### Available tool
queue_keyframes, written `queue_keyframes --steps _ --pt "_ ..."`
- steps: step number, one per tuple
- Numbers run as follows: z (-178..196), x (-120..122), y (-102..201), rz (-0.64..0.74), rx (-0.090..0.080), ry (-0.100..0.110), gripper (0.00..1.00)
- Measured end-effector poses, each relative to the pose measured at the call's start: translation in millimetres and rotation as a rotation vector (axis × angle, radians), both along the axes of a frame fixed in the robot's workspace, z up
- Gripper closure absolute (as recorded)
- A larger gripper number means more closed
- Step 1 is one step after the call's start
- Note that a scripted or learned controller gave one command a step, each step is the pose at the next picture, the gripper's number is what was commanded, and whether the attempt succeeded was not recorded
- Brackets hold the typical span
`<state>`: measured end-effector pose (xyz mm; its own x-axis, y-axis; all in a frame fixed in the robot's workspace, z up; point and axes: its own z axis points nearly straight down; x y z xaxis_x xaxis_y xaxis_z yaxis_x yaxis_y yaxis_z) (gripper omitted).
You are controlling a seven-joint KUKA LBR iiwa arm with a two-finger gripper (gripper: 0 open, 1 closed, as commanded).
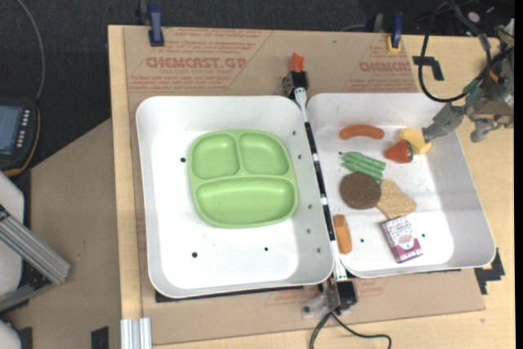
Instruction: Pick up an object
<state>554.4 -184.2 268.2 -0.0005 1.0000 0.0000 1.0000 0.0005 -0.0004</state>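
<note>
the left white bin [163, 176] holds a green three-part plastic plate [242, 177]. the right white bin [458, 200] holds a toy sausage [361, 131], green beans [363, 164], brown patty [359, 190], toast [395, 199], small pink carton [402, 239] and a red-and-yellow toy [406, 147] just beside the gripper [448, 120].

- I read "CHEMCAST GP" in red on the brown board [196, 61] behind the left bin.
- I saw matching red print at its right end, partly legible.
</note>
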Motion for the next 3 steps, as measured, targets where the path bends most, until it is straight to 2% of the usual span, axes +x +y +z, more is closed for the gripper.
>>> queue_keyframes --steps 1,2,3 --pt "-87 41 -26 0.000 0.000 0.004 0.00" --pt "-188 67 -34 0.004 0.013 0.002 0.00" --pt "-173 67 -36 0.005 0.002 -0.003 1.00"
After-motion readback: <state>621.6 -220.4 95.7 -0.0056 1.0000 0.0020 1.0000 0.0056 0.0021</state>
